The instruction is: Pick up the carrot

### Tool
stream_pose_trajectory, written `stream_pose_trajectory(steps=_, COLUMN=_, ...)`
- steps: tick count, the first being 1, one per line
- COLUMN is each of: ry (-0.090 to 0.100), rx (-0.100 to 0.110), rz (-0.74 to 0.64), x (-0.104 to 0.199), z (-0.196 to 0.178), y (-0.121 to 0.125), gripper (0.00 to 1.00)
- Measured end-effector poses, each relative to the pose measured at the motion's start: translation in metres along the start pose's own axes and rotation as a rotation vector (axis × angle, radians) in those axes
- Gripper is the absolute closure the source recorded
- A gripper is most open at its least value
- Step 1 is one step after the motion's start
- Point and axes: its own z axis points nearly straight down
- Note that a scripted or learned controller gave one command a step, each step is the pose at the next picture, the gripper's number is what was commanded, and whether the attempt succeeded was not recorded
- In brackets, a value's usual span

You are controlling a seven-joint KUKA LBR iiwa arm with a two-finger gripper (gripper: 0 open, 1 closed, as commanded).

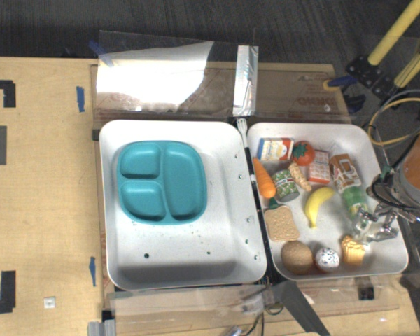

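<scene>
The carrot (264,180) is a short orange piece lying against the left wall of the right bin (392,261), its length running towards the far side. A green packet (287,185) touches its right side. My gripper (375,225) is low over the right side of the same bin, beside a green bottle (353,199) and above a small yellow item (353,250). It is well to the right of the carrot, with a banana (318,204) lying between them. Nothing shows in its grasp.
The right bin also holds a milk carton (274,148), a tomato (303,152), snack boxes (344,171), a tan cracker (282,223), a brown round item (297,256) and a white ball (327,258). A teal divided plate (161,180) lies in the left bin (217,250).
</scene>
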Motion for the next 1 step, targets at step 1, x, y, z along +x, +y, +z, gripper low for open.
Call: stream_pose_trajectory(steps=1, ry=0.004, rx=-0.002, rz=-0.18, x=-0.0101, z=-0.1627, y=-0.004, gripper=1.0)
